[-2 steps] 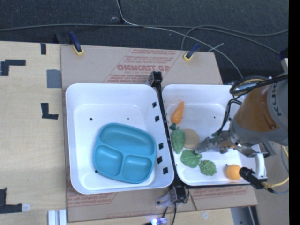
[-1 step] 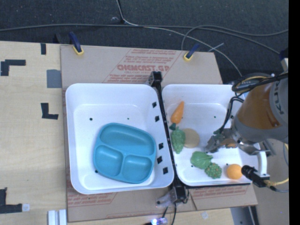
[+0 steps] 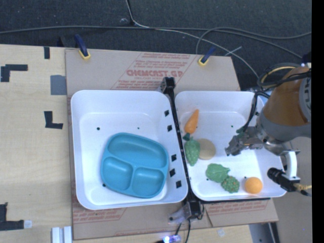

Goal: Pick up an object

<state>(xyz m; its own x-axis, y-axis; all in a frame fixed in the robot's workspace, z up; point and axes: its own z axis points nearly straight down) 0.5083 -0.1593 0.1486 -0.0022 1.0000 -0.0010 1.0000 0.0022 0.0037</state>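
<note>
I see my tool (image 3: 237, 145) down inside the right bin (image 3: 223, 192), toward that bin's right side, with the grey arm (image 3: 286, 110) and its orange band coming in over the bin's right wall. From this angle the tip is a dark cluster against the white floor, and I cannot tell how it is set or whether it has hold of anything; nothing shows plainly in its grip.

The things to pick all lie in the right bin. An orange carrot (image 3: 191, 121) sits near the bin's left wall, toward the far side. Below it a green leafy vegetable (image 3: 192, 151) lies just beside a pale round piece (image 3: 206, 149), the two touching or nearly so, and the tool is to the right of that pale piece with bare floor between. Near the front edge lie a green leaf (image 3: 216, 172), a small green bumpy piece (image 3: 230, 184) against it, and an orange ball (image 3: 253, 185) close to the front right corner.

The left bin (image 3: 83, 135) holds a blue divided tray (image 3: 134, 164). Both bins rest on a cardboard sheet (image 3: 152, 70) on the table (image 3: 30, 151).
</note>
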